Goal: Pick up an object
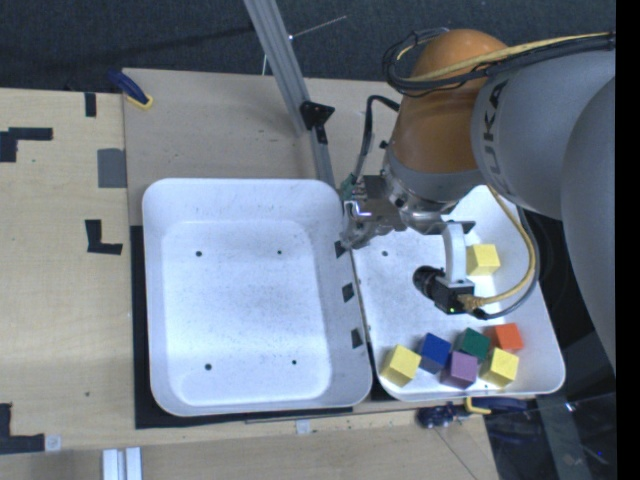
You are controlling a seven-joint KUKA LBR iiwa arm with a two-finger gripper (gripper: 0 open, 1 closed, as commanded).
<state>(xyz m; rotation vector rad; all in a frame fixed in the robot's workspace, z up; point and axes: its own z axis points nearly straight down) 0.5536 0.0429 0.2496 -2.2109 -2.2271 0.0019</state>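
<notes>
Several small blocks lie in the right bin (395, 303). One yellow block (484, 259) sits alone near its right wall. Along the front edge cluster another yellow block (402, 364), a blue one (435, 350), a green one (472, 345), a purple one (463, 368), an orange one (508, 337) and a third yellow one (503, 367). My gripper (356, 224) hangs under the orange band (440, 118) at the right bin's left wall, near its back, well away from every block. Nothing is seen in its grasp.
The left bin (240, 288) is bare white, sharing a wall with the right one. A slanted metal pole (285, 58) rises behind the bins. A black unit with cables (442, 288) hangs off the wrist over the right bin. Black tape marks dot the bench at left.
</notes>
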